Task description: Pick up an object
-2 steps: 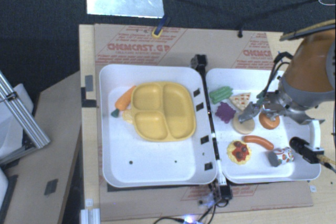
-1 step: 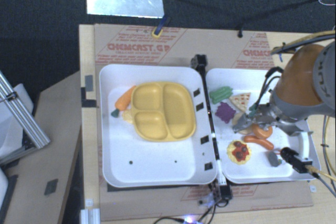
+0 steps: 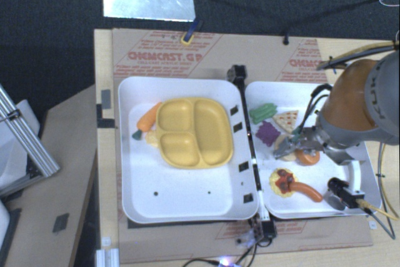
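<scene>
- The counter (image 3: 106, 153) carries two shallow white bins side by side, a left bin (image 3: 134, 197) and a right bin (image 3: 262, 92), joined along a black hinged divider (image 3: 247, 141).
- A yellow divided plate (image 3: 190, 132) lies in the left bin, left of the divider; an orange toy carrot (image 3: 148, 117) touches its left edge.
- Just right of the divider in the right bin sit a green toy vegetable (image 3: 263, 112), a purple toy piece (image 3: 269, 132) below it, and a waffle-patterned wedge (image 3: 287, 120) beside both.
- Further right of the divider, the grey arm (image 3: 353, 103) reaches in, its pincer (image 3: 289, 147) low over the bin just beside the purple piece; how far it is open cannot be told, and nothing shows in its grip.
- An orange round toy (image 3: 308, 158) lies right beside the pincer.
- Near the right bin's front edge lie a yellow disc with red topping (image 3: 282, 182) and an orange sausage shape (image 3: 308, 191).
</scene>
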